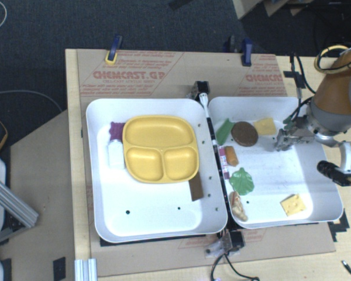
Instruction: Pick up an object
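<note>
The gripper is seen low over the far right part of the right bin, just right of a pale yellow block. Whether it is wide or narrow cannot be told at this size, and nothing is seen held in it.

Risks, as judged:
- A miss is likely if the descent is made where the gripper now hangs; bare bin floor lies below it, and the pale yellow block sits just to its left.
- The pale yellow block touches or nearly touches a brown disc; a push on one could shift the other rather than grip it.
- Thin flat pieces may be slid along the floor instead of lifted.
- Items crowded against the left wall leave little room on that side.

Right bin contents: a green leaf piece at far left; the brown disc beside it; the pale yellow block further right; a small orange piece by the left wall; a second green leafy piece nearer; a tan lumpy item at the near left corner; a yellow holed wedge near right, well apart from the rest.

Left bin contents: a yellow divided tray; a purple item and a white item at its left edge, partly tucked under; a brown strip at its near right corner.

No object is yet picked.
</note>
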`<state>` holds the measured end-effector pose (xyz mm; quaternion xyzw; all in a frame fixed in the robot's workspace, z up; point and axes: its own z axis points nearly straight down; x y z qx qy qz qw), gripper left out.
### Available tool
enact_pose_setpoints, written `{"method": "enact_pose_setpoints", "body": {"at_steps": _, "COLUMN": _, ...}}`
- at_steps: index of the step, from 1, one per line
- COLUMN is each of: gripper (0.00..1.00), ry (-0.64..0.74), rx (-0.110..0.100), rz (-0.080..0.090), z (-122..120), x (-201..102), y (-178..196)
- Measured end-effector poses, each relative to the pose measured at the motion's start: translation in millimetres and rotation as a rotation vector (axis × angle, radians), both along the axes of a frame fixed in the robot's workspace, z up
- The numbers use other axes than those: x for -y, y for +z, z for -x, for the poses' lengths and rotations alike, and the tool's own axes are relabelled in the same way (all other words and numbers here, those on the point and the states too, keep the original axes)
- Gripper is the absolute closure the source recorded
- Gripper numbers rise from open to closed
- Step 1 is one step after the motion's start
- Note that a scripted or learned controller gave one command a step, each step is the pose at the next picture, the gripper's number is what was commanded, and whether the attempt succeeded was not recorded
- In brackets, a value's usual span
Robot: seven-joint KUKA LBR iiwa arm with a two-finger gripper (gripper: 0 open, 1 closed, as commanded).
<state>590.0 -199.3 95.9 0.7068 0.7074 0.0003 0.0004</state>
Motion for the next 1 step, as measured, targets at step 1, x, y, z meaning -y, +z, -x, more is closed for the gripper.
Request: {"method": "enact_pose_setpoints", "body": {"at_steps": 1, "gripper": 1.00, "ry": 0.001, "rx": 0.006, "rz": 0.003, "z": 4.9, "x": -7.0, "y": 56.7}}
